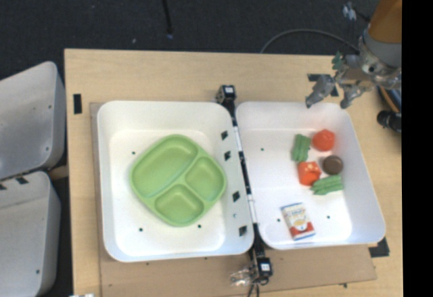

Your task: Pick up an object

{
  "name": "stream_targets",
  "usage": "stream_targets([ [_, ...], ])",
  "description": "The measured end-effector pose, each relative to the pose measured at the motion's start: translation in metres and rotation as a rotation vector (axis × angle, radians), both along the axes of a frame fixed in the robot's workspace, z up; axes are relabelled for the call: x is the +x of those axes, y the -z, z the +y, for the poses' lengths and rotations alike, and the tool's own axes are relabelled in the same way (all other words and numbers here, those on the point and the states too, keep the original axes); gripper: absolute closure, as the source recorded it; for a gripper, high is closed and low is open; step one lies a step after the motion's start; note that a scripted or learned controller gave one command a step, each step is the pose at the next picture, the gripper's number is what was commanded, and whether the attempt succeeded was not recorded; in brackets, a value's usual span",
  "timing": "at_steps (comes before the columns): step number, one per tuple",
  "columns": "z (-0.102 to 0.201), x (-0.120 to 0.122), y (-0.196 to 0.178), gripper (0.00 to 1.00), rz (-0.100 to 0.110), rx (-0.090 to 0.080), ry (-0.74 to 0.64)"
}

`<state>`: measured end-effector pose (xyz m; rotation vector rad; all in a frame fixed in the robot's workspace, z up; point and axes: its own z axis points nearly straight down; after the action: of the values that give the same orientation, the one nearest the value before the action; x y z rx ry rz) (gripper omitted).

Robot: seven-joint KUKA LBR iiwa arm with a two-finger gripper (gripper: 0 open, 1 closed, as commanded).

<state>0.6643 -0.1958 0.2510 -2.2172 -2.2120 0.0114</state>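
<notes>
One arm [384, 25] reaches in at your upper right; its hand [329, 94] hangs with fingers spread, gripping nothing, above the right bin's [270, 221] top rim, with the red tomato [324, 139] lying just below.

Tool [331, 96] open, fingers spread, downward

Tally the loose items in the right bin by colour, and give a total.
Green: 2, upper green piece and lower green piece
Red: 2, red round piece and red-orange piece
Brown: 1, brown round piece
White and red: 1, small carton
Total: 6
</notes>
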Motion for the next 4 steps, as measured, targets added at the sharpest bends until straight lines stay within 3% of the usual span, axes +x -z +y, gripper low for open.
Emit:
stream_targets([
  [1,0.001,0.002,-0.009,0.00,-0.013,-0.003,-0.004],
  [3,0.005,0.001,0.114,0.00,-0.010,-0.003,-0.004],
  [4,0.004,0.001,0.151,0.00,-0.012,-0.004,-0.005],
])
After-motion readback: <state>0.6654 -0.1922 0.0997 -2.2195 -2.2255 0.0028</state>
